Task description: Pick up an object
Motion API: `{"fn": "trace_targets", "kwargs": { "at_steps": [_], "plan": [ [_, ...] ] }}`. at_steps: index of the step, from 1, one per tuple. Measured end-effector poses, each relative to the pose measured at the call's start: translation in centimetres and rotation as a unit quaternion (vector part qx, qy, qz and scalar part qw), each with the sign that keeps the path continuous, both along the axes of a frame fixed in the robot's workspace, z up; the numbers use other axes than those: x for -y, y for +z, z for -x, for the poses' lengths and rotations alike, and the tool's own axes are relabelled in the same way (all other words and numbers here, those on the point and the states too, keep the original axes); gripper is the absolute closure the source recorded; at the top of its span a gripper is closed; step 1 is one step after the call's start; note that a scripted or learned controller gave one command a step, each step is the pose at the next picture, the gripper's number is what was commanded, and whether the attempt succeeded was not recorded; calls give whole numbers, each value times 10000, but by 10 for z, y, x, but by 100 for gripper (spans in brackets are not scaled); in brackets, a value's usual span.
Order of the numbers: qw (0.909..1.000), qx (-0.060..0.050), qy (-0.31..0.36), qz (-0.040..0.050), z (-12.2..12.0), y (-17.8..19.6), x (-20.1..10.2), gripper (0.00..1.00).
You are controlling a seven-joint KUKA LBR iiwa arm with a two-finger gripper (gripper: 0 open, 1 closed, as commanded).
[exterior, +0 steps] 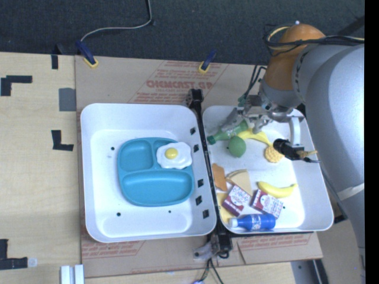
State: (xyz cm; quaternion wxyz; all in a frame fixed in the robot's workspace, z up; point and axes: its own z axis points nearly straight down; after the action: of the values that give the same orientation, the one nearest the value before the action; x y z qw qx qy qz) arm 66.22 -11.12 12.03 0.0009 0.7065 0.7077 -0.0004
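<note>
1. The gripper is low over the far part of the right bin, close to its back wall. Whether it is open or closed, I cannot tell from this view, and nothing is seen held in it.
2. The nearest things to it are a green round fruit, just below it, and a yellow banana, which touches the fruit on the right side.
3. A small dark green piece lies to the left of the fruit, near the wall between the two bins.
4. A bumpy yellow thing lies to the right of the fruit, a little apart from the banana.
5. In the middle of the bin there are an orange slice and a pale bread slice, side by side.
6. A second banana lies to the right of them.
7. Nearer to the front wall, two small red and white cartons are beside each other, and a blue bottle lies on its side in front of them.
8. The grey arm covers the right edge of this bin.
9. The left bin holds a blue divided plate, with a fried egg toy on its far right corner.
</note>
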Motion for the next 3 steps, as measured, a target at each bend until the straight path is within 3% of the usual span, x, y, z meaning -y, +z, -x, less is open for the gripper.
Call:
{"fn": "trace_targets", "kwargs": {
  "at_steps": [1, 2, 3],
  "plan": [
    [10000, 65, -2, -6, 16, -28, -16, 0],
    [10000, 73, -7, 8, 27, -29, -13, 0],
    [9998, -156, -13, -101, -4, -31, -2, 0]
  ]
}}
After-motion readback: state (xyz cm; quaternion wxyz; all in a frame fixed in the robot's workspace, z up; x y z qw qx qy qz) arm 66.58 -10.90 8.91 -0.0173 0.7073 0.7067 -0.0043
